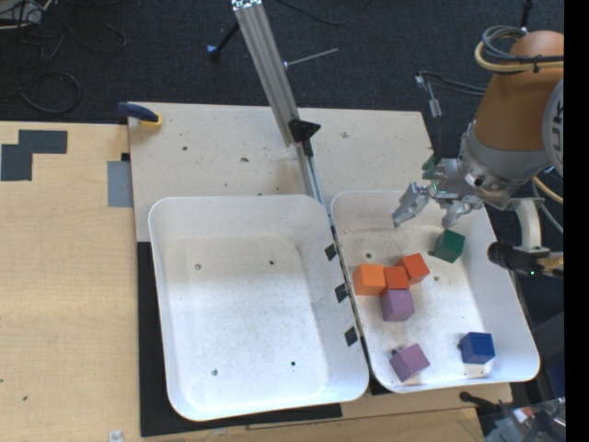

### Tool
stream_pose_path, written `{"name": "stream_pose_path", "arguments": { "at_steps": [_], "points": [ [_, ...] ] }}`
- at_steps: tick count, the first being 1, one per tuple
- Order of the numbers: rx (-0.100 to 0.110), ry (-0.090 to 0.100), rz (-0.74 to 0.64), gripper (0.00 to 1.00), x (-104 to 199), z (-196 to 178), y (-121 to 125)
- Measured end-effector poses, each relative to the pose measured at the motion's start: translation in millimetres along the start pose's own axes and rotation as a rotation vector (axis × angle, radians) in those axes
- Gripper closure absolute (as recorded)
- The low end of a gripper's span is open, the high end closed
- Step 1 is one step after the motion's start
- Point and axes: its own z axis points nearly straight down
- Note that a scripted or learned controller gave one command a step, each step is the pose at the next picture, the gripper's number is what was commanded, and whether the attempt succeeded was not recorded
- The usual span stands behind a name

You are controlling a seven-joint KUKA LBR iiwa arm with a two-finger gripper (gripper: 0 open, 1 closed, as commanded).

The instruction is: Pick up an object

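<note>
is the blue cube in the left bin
No, the blue cube sits in the right bin, near its front right corner, with the other blocks.

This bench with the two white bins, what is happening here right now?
A grey and orange robot arm reaches in from the right, its gripper open above the right bin, holding nothing. Its jaws stand spread, near a green block. In that bin also lie two orange blocks, two purple blocks and a blue block. Nothing is picked up yet.
</note>
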Motion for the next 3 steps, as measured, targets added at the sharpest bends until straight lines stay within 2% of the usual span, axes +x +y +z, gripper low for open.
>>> {"name": "stream_pose_path", "arguments": {
  "at_steps": [1, 2, 3],
  "points": [
    [0.000, 0.000, 0.002, 0.00, -0.7, -0.1, -0.1],
    [0.007, 0.000, 0.002, 0.00, 0.3, 64.7, 0.1],
    [-0.001, -0.001, 0.002, 0.00, -7.5, 121.5, 4.6]
  ]
}}
